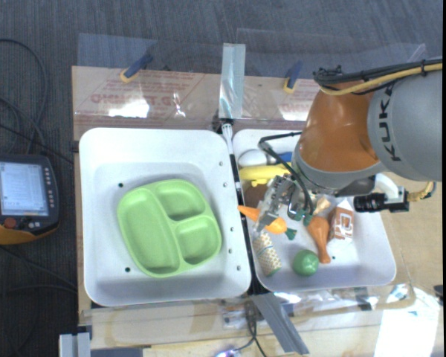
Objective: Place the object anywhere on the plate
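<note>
While the arm reaches in over the right bin, its jaws hang low among the toys near the bin's left wall; whether they are apart or together cannot be told. An orange piece lies just beneath them, beside a carrot, banana, drumstick and green ball. Well apart, the green plate sits in the left bin.

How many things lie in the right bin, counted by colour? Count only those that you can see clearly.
Yellow: 1, the banana
Orange: 3, the carrot, a small piece under the gripper, the drumstick
Green: 1, the ball
White: 1, the cup
Speckled: 1, the cylinder
Red and white: 1, the packet
Total: 8
</note>
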{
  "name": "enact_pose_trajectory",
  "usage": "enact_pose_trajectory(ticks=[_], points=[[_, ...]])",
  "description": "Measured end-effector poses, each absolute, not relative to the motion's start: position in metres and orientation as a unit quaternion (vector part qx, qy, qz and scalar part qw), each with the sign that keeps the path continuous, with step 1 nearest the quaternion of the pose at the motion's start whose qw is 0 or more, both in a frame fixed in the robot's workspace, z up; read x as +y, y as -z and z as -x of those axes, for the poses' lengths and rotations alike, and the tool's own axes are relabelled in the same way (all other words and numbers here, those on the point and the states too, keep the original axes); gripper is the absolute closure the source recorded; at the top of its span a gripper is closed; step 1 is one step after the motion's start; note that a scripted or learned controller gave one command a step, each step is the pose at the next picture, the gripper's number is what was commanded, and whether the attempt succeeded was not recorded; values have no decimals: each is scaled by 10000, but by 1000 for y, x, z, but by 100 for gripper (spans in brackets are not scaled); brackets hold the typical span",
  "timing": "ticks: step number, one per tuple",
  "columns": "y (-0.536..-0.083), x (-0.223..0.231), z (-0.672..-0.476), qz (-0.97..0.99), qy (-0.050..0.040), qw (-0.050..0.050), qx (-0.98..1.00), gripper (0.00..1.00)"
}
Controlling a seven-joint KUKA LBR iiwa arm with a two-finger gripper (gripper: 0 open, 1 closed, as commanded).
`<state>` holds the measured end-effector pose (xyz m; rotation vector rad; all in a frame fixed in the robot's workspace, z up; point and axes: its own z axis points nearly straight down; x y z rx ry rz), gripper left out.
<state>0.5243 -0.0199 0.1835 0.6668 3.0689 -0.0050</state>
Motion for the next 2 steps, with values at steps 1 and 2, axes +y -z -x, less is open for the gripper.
enact_pose_trajectory(ticks=[1, 2], points=[[-242, 58, -534, -2028, -14, 23, 9792, 100], [-240, 56, -534, -2047, 1, 3, 9788, 0]])
